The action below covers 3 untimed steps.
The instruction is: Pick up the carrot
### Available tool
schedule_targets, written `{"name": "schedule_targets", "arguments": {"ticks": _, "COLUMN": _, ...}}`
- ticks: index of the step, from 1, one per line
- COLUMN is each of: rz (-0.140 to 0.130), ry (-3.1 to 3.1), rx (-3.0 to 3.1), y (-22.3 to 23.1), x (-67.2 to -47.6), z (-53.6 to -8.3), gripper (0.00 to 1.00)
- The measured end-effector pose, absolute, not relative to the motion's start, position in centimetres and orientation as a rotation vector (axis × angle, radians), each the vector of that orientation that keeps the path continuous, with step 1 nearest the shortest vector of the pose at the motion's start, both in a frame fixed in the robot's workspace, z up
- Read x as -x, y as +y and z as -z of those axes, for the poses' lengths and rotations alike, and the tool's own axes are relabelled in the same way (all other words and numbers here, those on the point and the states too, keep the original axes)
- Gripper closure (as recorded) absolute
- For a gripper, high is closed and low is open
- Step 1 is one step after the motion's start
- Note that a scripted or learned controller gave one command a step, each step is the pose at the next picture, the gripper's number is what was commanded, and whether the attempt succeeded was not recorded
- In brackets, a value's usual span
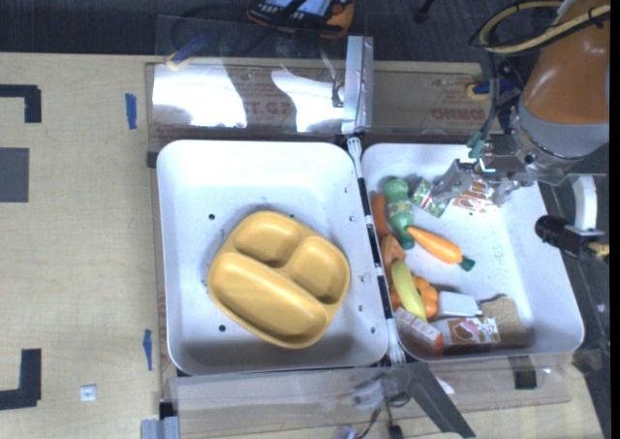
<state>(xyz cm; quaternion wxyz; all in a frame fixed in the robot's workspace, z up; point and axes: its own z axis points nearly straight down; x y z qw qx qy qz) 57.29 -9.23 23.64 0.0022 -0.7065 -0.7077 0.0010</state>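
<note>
Two white bins sit side by side: the left bin holds a big yellow bread-shaped lump, the right bin a clutter of toy food. The arm hangs over the right bin's far edge, its gripper above small packets; whether it is spread or closed I cannot tell. The carrot lies free mid-bin, slanted, green stub toward the near right. It looks light, stiff and smooth (likely plastic, so slippery); across its thick middle seems best.

The orange carrot lies slantwise in the right bin, green tip lower right.
</note>
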Motion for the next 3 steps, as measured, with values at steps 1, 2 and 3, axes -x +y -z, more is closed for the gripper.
{"name": "schedule_targets", "arguments": {"ticks": 1, "rz": 0.006, "ry": -2.449, "rx": 1.974, "y": -9.8, "x": -55.5, "z": -8.7, "gripper": 0.00}}
{"name": "schedule_targets", "arguments": {"ticks": 2, "rz": 0.011, "ry": -2.452, "rx": 1.980, "y": -9.9, "x": -55.7, "z": -9.8, "gripper": 1.00}}
{"name": "schedule_targets", "arguments": {"ticks": 3, "rz": 0.001, "ry": -2.426, "rx": 1.998, "y": -4.4, "x": -61.3, "z": -18.5, "gripper": 1.00}}
